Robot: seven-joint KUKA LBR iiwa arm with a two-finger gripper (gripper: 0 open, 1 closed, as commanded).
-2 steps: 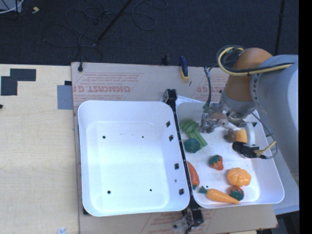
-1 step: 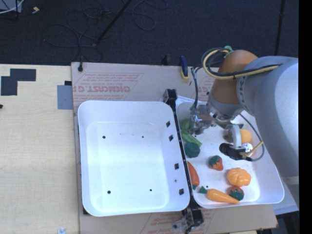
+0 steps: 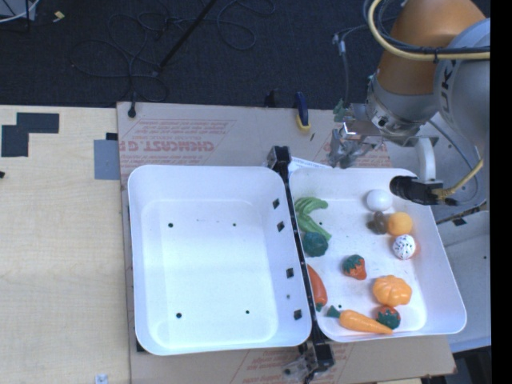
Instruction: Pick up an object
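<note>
The gripper (image 3: 346, 152) hangs above the far rim of the right bin (image 3: 448, 294), nothing between its fingers; from this slant they look narrowly parted, though I can't be sure.

All the candidates sit in that right bin. The carrot (image 3: 360, 321) lies toward the bin's near rim, long axis roughly parallel to that rim, leafy end toward the divider, tip pointing away and slightly down. The orange pumpkin (image 3: 391, 290) sits just beyond it, and a small green-topped piece (image 3: 389, 317) touches the carrot's tip.

The risks as I judge them: a descent here meets bare floor or the rim itself. Going for the carrot, fingers closing along its length would slip off, so they want to straddle it crosswise. The crowding pumpkin could get nudged or snag a finger.
</note>
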